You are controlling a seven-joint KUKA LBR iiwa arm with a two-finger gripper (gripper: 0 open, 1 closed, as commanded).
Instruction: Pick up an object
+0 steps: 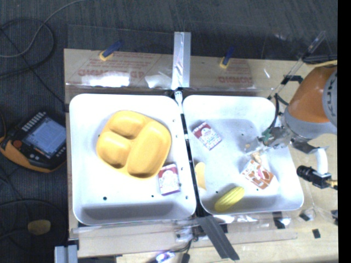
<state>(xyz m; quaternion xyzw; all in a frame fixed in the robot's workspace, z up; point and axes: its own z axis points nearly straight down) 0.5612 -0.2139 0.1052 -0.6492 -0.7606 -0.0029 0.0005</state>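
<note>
On the bench, two shallow white bins stand side by side: the left bin (82, 163) and the right bin (285, 199), divided by a dark central strip.

The left bin contains a large yellow moulded plastic tray with three rounded lobes (133, 143), lying toward the bin's centre. A small red-and-white printed packet (169, 179) lies touching the tray's lower right edge, close to the divider.

The right bin contains four items. A second red-and-white printed packet (207, 135) lies in the upper left area. A pale yellow rounded object (200, 175) rests against the left wall, beside the divider. A yellow corn-cob-shaped toy (228, 198) lies near the front wall. An orange-and-white crumpled packet (258, 172) lies toward the right side, well apart from the corn toy.

The grey arm with the orange band (311, 106) reaches over the right bin's right rim. The gripper (267, 139) is positioned low over the bin floor, just above the orange-and-white packet. Whether it is released or clenched cannot be determined at this resolution, and no item is visibly held.
</note>
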